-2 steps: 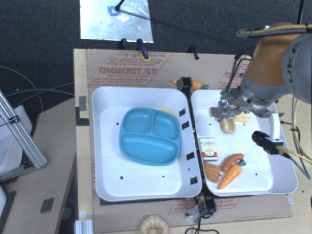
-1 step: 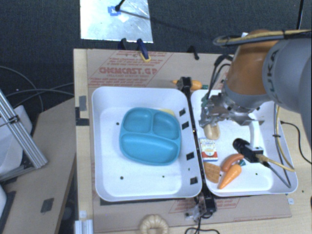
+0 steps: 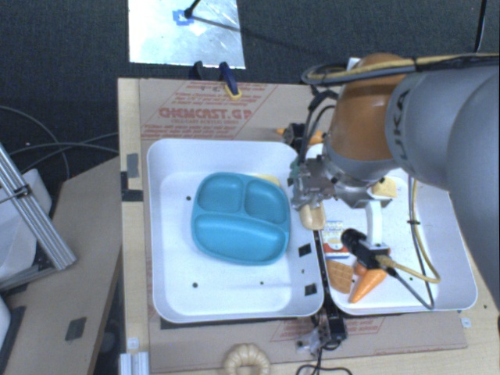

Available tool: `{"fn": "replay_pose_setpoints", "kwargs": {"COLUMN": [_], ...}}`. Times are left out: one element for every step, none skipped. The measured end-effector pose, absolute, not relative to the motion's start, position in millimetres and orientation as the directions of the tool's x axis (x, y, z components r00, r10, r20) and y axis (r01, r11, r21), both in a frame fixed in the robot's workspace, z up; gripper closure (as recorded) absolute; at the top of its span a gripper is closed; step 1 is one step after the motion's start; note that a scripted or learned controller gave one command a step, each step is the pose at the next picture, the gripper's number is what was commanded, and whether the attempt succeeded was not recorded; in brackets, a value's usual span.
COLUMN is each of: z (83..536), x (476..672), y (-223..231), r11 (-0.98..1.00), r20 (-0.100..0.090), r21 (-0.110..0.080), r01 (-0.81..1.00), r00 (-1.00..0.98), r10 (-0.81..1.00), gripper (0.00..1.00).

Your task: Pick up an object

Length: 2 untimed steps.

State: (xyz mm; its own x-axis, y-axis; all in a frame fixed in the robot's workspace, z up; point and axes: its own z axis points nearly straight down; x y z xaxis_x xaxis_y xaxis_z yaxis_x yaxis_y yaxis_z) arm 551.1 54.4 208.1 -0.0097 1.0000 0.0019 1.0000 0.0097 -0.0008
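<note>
My gripper (image 3: 311, 200) hangs over the wall between the two white bins, at the left edge of the right bin (image 3: 457, 287). A small tan lump (image 3: 312, 217) sits directly under it, touching or nearly touching it. In the right bin lie an orange carrot (image 3: 367, 284), a tan waffle-like cracker (image 3: 340, 272), a small white packet with red print (image 3: 334, 237) and a pale yellow piece (image 3: 383, 187) partly hidden by the arm. The left bin (image 3: 168, 287) holds a blue divided plate (image 3: 240, 216), with a yellow piece (image 3: 270, 180) peeking out behind its far rim.
The grey arm and orange band (image 3: 367, 116) cover the back of the right bin. A tan ring (image 3: 246, 359) lies on the bench in front of the bins. A blue clamp (image 3: 229, 79) and a shiny sheet (image 3: 186, 22) sit at the back.
</note>
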Motion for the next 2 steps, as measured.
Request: {"fn": "replay_pose_setpoints", "kwargs": {"z": [229, 218], "x": [536.9, 546.9], "y": [90, 98], "r11": [0.009, 0.006], "r20": [0.002, 0.000], "r21": [0.002, 0.001], "r01": [1.000, 1.000], "r00": [-0.009, -0.006], "r10": [1.000, 1.000], "gripper": [1.00, 1.00]}}
